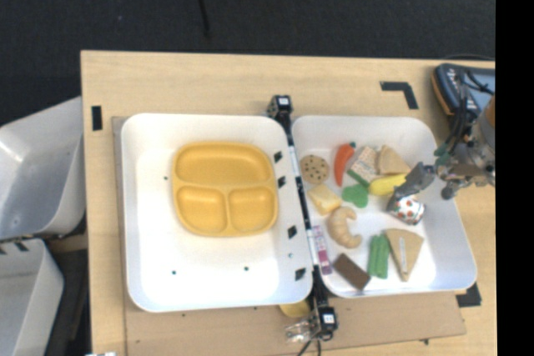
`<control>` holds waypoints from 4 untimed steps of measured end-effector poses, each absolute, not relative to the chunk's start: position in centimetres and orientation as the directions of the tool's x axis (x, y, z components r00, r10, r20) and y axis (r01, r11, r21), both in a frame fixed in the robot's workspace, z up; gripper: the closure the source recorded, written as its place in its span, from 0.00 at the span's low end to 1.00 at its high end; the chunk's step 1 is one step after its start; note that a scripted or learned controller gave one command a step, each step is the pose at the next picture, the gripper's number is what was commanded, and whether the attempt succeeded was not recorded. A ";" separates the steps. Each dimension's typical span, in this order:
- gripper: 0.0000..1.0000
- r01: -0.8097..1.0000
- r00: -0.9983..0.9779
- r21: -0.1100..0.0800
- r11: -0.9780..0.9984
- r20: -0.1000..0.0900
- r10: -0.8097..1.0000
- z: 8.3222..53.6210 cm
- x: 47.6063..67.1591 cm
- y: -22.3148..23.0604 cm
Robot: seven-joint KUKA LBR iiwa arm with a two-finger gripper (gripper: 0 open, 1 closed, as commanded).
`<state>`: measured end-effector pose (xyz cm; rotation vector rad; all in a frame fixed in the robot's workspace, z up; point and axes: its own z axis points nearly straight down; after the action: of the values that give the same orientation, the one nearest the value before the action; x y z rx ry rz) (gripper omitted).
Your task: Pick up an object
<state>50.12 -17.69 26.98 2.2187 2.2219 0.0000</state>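
Observation:
My gripper (434, 183) hangs over the right side of the right bin (455, 250), reaching in from the right edge. Its two dark fingers stand apart, open, with nothing between them. One fingertip (420, 178) is next to a yellow banana (385, 185). A small white and red object (407, 210) lies just below the gripper, apart from it. Further left in the same bin lie a cookie (314, 168), an orange carrot (343, 163), a croissant (345, 227), a brown chocolate bar (350, 271) and a sandwich wedge (405, 253).
The left bin (146, 263) holds a yellow divided plate (225, 188). Green pieces (378, 255), a cheese chunk (324, 199) and bread pieces (390, 160) crowd the right bin's middle. A dark device (455, 87) sits on the bench at the back right.

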 end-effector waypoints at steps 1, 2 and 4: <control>1.00 1.000 -0.004 0.002 0.004 -0.002 1.000 28.0 50.2 -17.8; 1.00 1.000 0.002 -0.007 -0.002 0.001 1.000 15.8 50.3 -20.0; 1.00 1.000 -0.004 -0.006 0.004 0.000 1.000 14.9 52.6 -12.0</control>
<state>52.62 -11.99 14.88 2.2199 2.2295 -0.0063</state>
